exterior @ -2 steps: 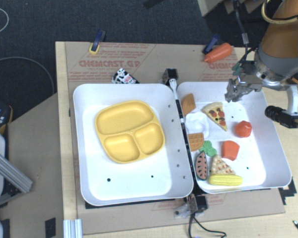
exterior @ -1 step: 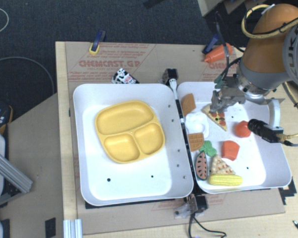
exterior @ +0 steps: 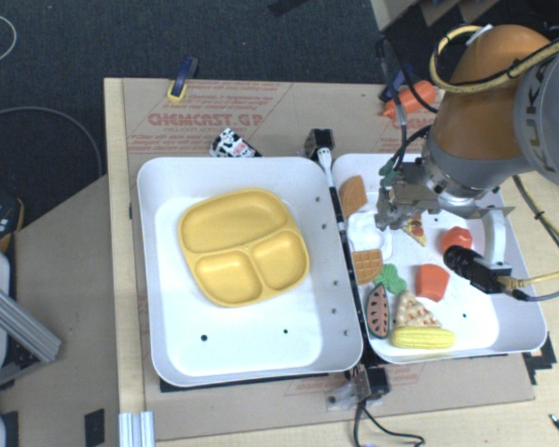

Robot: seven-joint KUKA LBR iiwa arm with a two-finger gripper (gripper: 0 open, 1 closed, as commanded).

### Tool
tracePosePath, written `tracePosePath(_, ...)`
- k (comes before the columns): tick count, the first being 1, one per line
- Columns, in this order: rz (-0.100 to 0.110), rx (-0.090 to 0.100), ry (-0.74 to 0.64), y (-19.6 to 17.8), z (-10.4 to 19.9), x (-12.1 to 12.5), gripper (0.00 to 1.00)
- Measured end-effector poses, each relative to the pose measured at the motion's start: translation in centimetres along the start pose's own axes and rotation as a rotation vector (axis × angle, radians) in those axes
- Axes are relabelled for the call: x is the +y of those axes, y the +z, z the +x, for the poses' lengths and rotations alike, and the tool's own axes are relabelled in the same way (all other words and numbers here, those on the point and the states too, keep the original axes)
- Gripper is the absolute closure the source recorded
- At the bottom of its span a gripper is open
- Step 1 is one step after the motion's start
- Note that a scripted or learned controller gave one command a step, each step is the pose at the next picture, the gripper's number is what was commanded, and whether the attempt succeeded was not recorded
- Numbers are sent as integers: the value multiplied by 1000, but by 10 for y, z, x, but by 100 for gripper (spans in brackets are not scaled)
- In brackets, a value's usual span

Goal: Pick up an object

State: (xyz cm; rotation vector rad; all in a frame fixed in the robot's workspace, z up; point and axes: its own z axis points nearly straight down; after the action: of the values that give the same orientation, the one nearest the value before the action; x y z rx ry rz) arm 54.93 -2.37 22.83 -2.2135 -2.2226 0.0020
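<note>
The right bin holds several toy foods. Among them are a brown bread slice, a waffle, a green broccoli, a watermelon slice, a corn cob, a triangular wedge, an orange-red block and a red tomato. My gripper hangs low over the upper middle of this bin, between the bread slice and a small pizza slice. A white piece lies just below it. Nothing is visibly held.
The left bin carries a yellow divided plate. A black clamp sits at the top between the bins. The black camera mount and its cables hang over the right bin's right side. A small black-and-white object lies on the board behind the left bin.
</note>
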Motion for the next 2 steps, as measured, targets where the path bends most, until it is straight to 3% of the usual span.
tracePosePath(1, 0, -1, 1, 14, 31, -4, 100)
tracePosePath(2, -9, -3, 4, -7, 27, -5, 100)
